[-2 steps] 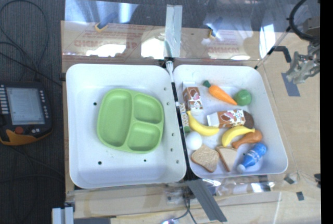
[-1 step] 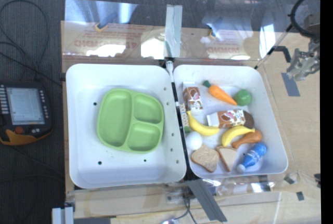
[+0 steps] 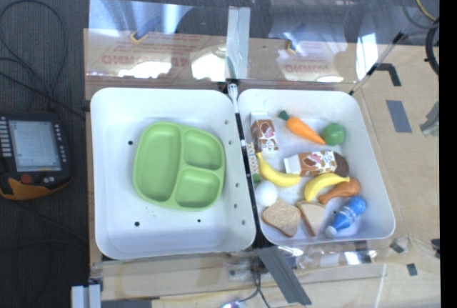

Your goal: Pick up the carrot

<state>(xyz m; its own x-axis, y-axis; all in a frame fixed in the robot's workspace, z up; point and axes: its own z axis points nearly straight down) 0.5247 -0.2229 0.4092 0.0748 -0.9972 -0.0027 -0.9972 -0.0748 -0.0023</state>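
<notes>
- The carrot [image 3: 305, 130] lay in the right bin [image 3: 373, 156], towards its far side. It was orange, with its green top pointing to the bin's far left and its tip pointing to the right.
- A round green fruit [image 3: 333, 133] sat just beside the carrot's tip, and they seemed to touch, though the view was too coarse to be sure.
- A small brown-and-white carton [image 3: 264, 135] stood to the left of the carrot, near the wall between the bins and apart from the carrot.
- Nearer the camera from the carrot lay a second carton [image 3: 318, 162], with one banana [image 3: 277, 172] curving along its left side and another banana [image 3: 321, 185] just below it.
- An orange-brown drumstick [image 3: 341, 191] rested against the second banana, and a blue bottle [image 3: 348, 216] lay tilted near the bin's near right corner.
- A white egg [image 3: 266, 193] sat by the left wall, with two slices of bread [image 3: 281, 217] side by side at the near edge.
- Nothing lay on top of the carrot, and its whole length was in sight.
- The left bin [image 3: 100, 178] held a green divided plate [image 3: 178, 165], lying flat about the middle.
- A control pendant [image 3: 32, 153] lay on the floor well left of the bench.
- Whether the gripper stood wide or narrow could not be told from this view.
</notes>
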